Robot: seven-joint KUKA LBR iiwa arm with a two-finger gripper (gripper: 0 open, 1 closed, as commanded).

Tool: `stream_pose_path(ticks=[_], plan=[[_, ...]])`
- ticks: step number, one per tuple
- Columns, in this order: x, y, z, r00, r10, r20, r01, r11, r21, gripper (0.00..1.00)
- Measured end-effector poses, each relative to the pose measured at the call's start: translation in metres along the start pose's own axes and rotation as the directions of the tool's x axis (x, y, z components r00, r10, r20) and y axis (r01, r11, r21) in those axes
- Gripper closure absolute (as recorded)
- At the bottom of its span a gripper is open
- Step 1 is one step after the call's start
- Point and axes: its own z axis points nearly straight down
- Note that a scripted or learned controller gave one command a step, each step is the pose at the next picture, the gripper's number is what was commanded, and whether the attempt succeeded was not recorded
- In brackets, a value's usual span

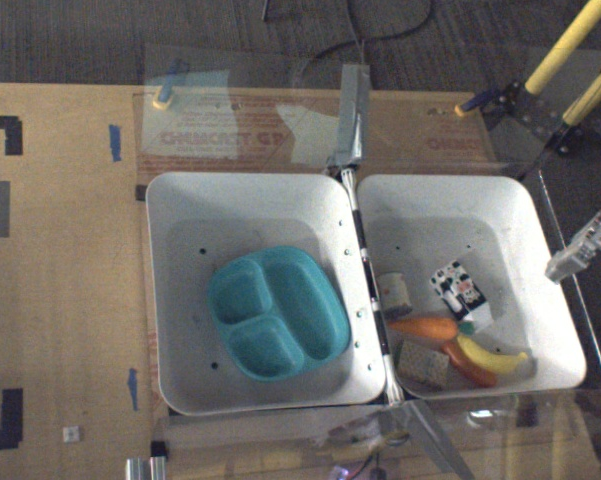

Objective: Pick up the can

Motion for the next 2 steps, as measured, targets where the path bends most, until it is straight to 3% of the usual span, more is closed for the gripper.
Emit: stream_pose_path(ticks=[1,2], plan=[[0.000,0.000,0.000,1.000,0.000,0.000,0.000,1.000,0.000,0.00],[-0.047,-0.008,0.196,0.998,-0.060,-0.001,0.060,0.998,0.000,0.00]])
